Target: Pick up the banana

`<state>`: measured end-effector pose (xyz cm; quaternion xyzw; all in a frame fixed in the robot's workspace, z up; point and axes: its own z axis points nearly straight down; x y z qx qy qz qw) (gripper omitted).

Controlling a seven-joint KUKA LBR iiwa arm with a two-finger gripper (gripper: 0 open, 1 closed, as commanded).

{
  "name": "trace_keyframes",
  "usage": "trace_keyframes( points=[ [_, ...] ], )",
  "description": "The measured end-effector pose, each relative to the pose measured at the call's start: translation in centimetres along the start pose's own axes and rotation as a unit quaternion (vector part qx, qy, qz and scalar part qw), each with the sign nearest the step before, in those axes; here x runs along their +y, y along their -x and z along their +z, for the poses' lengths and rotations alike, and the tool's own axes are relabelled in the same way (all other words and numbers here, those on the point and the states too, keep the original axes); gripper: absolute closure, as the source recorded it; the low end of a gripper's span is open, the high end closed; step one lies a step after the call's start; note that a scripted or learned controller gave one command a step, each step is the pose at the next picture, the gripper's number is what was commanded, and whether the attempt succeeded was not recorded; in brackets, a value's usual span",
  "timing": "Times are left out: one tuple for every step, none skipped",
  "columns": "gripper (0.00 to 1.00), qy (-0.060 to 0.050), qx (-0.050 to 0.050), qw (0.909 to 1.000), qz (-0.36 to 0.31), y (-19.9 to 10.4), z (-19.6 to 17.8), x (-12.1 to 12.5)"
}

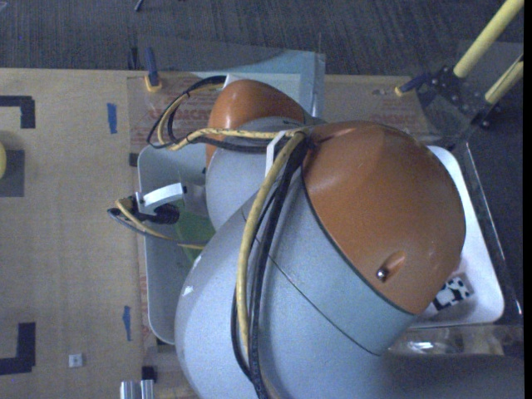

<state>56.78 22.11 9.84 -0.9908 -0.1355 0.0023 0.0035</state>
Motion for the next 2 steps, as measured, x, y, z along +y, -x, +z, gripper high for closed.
trace_keyframes(
  points=[
    [0.0, -0.001, 0.008, 0.9995, 0.031, 8.19, 0.0, 1.22],
    [1.0, -0.002, 0.006, 0.9995, 0.03, 8.27, -0.88, 1.15]
  ],
)
